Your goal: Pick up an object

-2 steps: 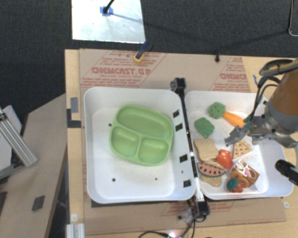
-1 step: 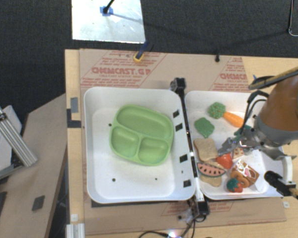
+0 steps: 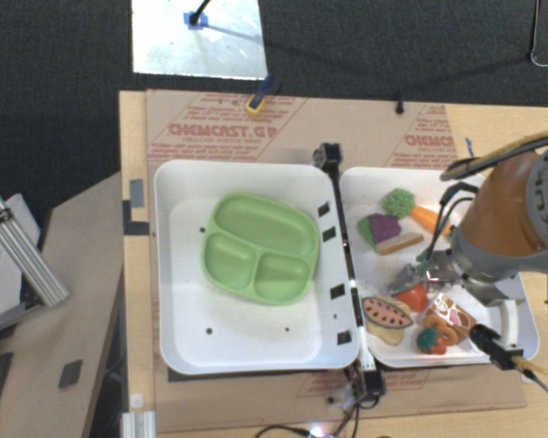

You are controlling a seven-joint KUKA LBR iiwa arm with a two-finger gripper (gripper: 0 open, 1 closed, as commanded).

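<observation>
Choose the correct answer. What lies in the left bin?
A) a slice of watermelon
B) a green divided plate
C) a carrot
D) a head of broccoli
B: the green divided plate lies alone in the left bin, while the toy foods sit in the right bin.

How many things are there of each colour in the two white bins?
Green: 2, the divided tray and the broccoli
Purple: 1, the purple piece
Orange: 1, the carrot
Red: 2, the watermelon slice and a red piece under the gripper
Mixed colours: 1, the small toy
Total: 7
</observation>
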